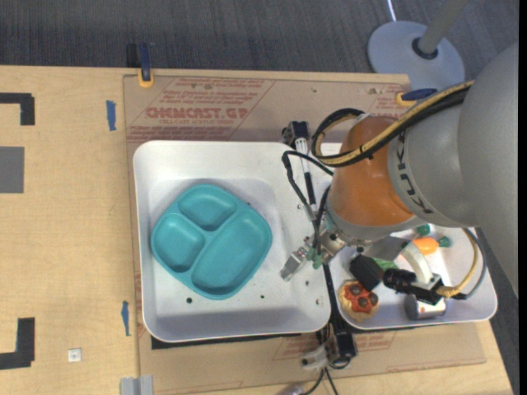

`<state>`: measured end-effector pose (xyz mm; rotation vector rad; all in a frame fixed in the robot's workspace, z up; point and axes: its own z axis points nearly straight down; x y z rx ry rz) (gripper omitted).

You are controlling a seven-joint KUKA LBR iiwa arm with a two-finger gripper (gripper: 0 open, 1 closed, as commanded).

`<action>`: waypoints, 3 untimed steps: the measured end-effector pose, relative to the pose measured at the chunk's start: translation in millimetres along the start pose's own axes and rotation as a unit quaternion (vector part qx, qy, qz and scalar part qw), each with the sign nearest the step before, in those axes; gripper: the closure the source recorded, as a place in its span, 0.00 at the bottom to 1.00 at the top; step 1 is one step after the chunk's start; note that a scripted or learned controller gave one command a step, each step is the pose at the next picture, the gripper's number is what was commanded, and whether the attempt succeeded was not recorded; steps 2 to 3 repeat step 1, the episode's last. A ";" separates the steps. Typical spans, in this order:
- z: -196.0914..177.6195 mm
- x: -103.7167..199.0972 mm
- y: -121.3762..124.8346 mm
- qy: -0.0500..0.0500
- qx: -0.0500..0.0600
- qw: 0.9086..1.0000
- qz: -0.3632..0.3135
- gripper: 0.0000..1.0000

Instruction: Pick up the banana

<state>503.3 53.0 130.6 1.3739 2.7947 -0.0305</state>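
Where the bench (66,220) ends, grey carpet (247,15) begins.

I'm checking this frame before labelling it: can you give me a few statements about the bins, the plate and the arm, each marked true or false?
1. A teal divided plate lies in the left bin. True.
2. The plate has five compartments. False: it has three.
3. The arm hangs mostly over the right bin. True.
4. A banana lies on the plate. False: the plate's compartments hold nothing.
5. The gripper sits above the left bin's right edge, apart from the plate. True.
6. The right bin holds one single object. False: several small items lie there.
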 end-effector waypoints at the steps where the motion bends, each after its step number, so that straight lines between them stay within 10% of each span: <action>1: 0.0 -0.1 0.0 0.000 0.000 1.000 -0.002 0.00; 3: 0.0 -0.1 0.0 0.000 0.000 1.000 -0.002 0.00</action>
